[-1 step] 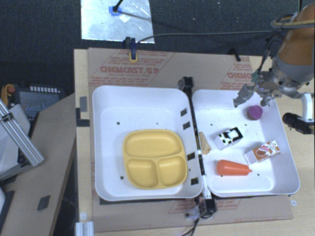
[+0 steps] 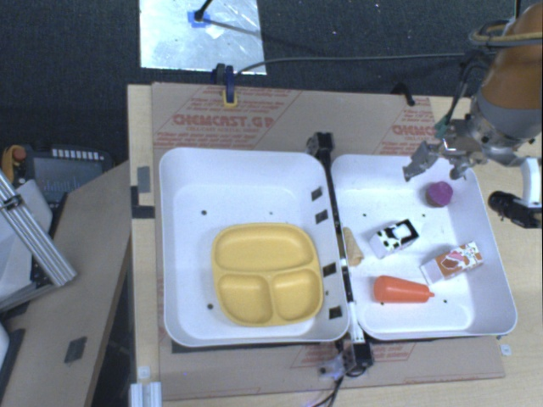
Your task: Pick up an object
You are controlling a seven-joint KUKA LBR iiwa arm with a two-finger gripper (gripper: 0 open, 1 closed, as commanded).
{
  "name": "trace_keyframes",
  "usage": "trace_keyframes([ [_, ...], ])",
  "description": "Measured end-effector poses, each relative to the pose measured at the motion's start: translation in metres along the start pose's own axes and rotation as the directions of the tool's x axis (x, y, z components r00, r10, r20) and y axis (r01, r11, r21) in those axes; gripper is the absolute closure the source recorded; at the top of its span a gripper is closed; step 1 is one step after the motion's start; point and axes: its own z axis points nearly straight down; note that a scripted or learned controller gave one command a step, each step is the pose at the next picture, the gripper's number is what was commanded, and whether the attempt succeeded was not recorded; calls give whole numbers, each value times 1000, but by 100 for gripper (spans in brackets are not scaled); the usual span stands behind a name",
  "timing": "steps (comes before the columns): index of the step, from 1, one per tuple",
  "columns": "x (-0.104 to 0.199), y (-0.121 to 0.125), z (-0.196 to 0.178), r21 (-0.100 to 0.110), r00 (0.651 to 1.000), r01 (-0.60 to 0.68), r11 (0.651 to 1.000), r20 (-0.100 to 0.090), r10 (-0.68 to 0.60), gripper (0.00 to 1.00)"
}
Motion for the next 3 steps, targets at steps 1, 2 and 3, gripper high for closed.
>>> trace_keyframes([
  [1,3,0,41,2,1000,-1,1000,0,1,0],
  [2,2,-7,86,4,1000,-2,1000,0,2,0],
  [3,-2,-17,138,4,1000,-3,1000,-1,3,0],
])
